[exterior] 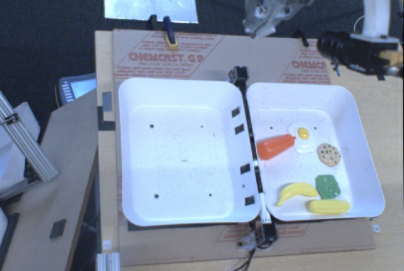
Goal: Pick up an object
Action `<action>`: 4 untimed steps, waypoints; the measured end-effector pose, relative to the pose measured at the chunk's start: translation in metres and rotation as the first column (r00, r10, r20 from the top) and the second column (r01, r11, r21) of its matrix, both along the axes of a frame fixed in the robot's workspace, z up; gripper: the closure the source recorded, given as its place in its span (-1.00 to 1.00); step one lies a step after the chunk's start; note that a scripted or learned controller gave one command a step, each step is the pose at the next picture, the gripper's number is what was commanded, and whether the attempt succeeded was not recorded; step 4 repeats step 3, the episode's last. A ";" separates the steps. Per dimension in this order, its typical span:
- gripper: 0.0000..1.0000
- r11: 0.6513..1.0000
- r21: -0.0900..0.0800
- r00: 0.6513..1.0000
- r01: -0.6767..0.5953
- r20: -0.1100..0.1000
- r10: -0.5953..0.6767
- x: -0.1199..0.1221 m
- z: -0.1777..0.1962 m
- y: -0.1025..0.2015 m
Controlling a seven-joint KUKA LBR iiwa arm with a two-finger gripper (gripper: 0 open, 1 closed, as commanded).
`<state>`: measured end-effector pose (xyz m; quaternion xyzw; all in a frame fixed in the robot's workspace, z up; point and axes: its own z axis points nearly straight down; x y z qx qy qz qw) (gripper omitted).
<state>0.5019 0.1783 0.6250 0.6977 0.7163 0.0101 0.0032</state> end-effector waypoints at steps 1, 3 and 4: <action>1.00 1.000 0.001 1.000 -0.002 0.001 0.002 0.000 0.011 0.000; 1.00 1.000 0.003 1.000 -0.004 0.006 0.004 0.000 0.034 -0.001; 1.00 1.000 0.003 1.000 -0.004 0.006 0.004 0.000 0.034 -0.001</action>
